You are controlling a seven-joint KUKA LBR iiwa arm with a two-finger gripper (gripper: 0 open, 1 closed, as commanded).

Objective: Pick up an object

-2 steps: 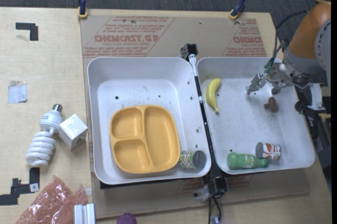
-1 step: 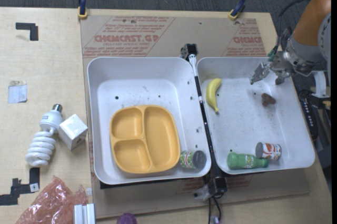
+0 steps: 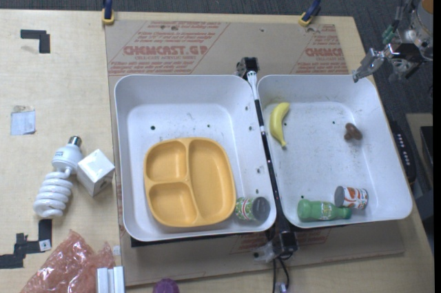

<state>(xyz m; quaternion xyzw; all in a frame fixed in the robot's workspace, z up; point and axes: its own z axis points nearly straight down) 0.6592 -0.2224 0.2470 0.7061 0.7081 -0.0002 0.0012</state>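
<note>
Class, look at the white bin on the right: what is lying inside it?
Inside the right bin lie a banana, a small brown lump, a green bottle and a can on their sides. The bin floor beneath them is covered.

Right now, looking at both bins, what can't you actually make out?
- Tool, camera view: small, beyond the right bin's far corner; open or shut is unclear.
- Arm: cut off by the right edge.
- Small brown object in the right bin: too small to identify.
- Can beside the yellow tray in the left bin: label too small to read.
- Purple thing: cut off by the bottom edge.
</note>
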